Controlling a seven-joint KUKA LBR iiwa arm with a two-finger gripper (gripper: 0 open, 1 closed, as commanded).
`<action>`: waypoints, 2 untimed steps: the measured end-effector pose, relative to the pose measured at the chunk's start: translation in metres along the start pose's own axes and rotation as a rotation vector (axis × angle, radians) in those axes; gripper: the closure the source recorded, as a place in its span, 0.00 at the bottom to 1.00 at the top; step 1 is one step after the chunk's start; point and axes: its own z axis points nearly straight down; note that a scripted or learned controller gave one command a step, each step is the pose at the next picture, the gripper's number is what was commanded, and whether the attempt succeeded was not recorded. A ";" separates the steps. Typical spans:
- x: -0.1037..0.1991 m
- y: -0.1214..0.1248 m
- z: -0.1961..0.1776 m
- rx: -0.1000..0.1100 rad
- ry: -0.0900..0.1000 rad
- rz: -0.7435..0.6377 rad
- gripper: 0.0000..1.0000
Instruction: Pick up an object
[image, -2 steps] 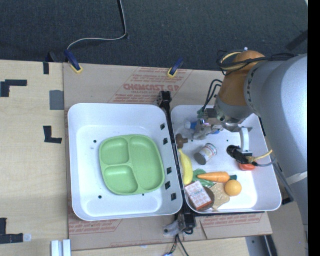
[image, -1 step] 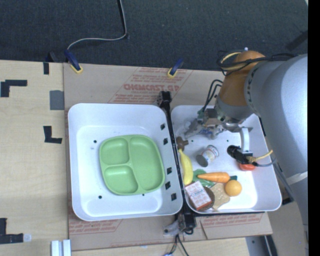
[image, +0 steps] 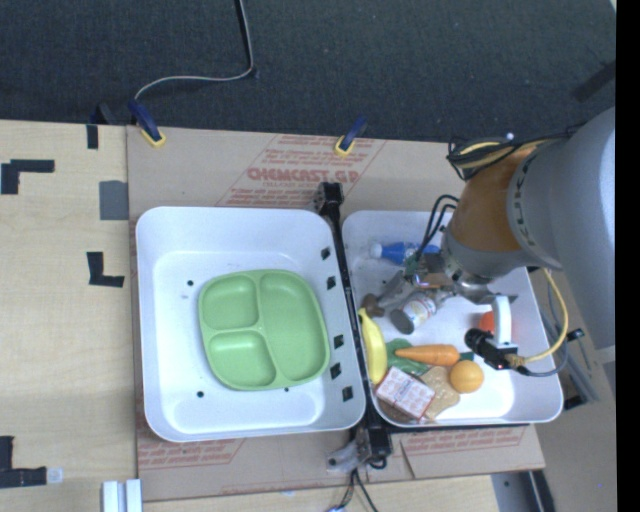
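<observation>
Cardboard-covered bench, two white bins; my arm is down in the right bin with the gripper low among the clutter near a small can. I judge this the descent-to-grasp step. Whether it's closed, I cannot tell. Next comes a firm close and straight lift, clear of carrot and banana.

Even, bright overhead light, soft shadows, slightly grainy and soft

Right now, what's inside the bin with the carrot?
The right bin holds a carrot, a banana, an orange ball, a blue-capped bottle and snack packets. The arm covers whatever lies beneath it.
</observation>
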 end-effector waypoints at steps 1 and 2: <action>0.013 -0.056 -0.001 -0.004 -0.002 0.001 0.00; 0.015 -0.078 -0.001 -0.009 -0.004 0.002 0.00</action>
